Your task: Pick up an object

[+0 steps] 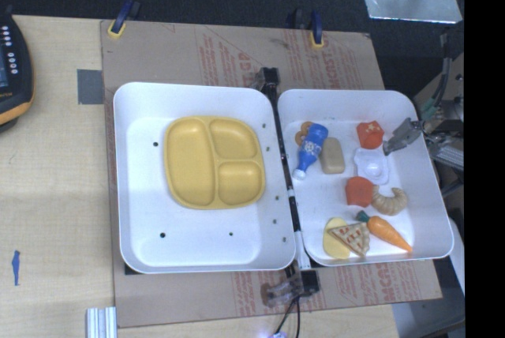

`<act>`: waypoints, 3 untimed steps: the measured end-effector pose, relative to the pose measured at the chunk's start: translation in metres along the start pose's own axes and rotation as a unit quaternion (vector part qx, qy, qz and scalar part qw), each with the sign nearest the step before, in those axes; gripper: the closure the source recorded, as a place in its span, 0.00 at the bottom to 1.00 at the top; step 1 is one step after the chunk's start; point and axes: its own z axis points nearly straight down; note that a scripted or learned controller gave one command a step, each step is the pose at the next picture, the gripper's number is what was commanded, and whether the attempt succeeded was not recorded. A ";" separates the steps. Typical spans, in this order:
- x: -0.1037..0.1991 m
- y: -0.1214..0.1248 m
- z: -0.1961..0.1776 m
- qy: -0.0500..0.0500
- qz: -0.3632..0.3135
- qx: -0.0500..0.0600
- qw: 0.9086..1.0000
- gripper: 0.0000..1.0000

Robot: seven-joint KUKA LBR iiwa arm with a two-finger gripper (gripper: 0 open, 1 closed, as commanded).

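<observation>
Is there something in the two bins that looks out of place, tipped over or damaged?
Nothing looks damaged or spilled. The blue bottle lies on its side in the right bin, beside a tan block. The toy foods there, such as the carrot, lie loosely scattered. The yellow divided tray sits slightly askew in the left bin.

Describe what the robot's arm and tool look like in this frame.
Little of the arm is in frame. At the right edge, the tool is a dark grey, pointed metal piece over the right bin. Behind it sit grey metallic parts and a greenish cable. No markings are legible.
</observation>
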 end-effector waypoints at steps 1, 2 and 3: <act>0.045 -0.003 0.183 0.002 -0.002 0.006 1.000 0.00; 0.041 0.000 0.164 0.000 0.000 0.000 1.000 1.00; 0.041 0.000 0.164 -0.001 0.000 0.000 1.000 0.00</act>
